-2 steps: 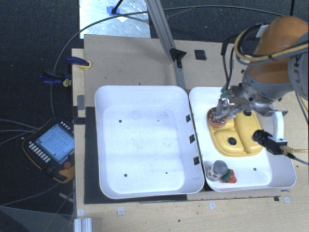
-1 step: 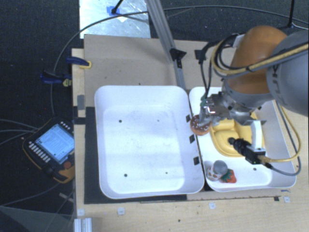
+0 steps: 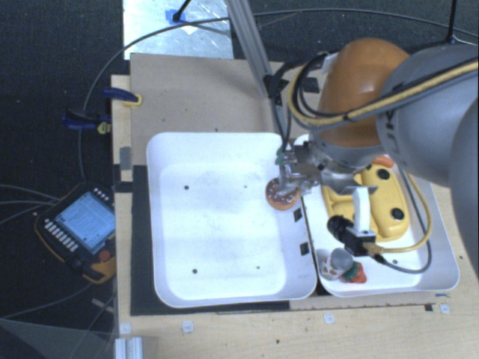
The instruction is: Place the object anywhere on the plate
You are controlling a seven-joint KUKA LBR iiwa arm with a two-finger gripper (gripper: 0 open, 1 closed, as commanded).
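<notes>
The gripper [image 3: 288,176] sits directly above a small round brown object [image 3: 281,196], touching it; whether it grips I cannot tell.

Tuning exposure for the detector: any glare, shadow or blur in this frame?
Camera view: the left white plastic bin is evenly lit and near blown-out, with faint smudges; the shiny metal sheet at the top glares; the gripper and the small round brown object look soft; dark floor detail is lost.
</notes>
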